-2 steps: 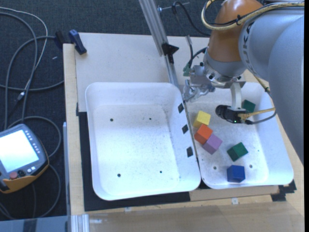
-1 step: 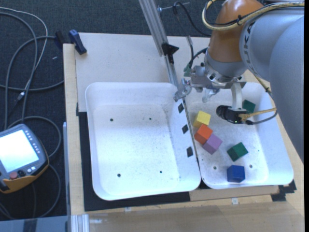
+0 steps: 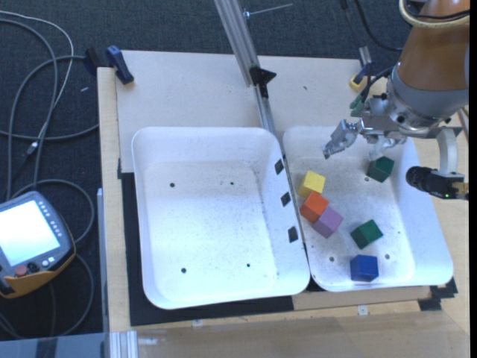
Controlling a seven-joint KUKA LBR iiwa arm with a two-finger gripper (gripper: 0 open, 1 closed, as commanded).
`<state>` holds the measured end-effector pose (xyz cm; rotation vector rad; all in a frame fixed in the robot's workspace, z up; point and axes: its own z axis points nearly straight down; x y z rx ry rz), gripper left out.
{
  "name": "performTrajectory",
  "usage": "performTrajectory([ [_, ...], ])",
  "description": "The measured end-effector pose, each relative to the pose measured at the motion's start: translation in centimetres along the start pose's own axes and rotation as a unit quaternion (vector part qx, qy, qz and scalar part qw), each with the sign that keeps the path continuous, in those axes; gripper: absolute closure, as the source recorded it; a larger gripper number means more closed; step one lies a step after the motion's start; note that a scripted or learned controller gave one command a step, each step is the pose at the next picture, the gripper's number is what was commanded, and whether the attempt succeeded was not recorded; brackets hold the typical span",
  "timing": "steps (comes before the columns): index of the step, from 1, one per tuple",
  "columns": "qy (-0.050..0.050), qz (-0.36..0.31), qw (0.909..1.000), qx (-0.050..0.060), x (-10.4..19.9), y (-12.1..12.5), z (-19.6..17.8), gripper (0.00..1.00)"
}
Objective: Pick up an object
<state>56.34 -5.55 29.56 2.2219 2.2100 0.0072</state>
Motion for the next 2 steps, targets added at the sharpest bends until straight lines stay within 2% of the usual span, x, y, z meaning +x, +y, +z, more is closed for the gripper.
performTrajectory([
  [1,0.0,0.002,1.0,0.006,-7.4,-3.8,1.9,0.0],
  [2,0.0,-0.001,1.0,0.002,-11.1,-5.5,-0.2,0.0],
])
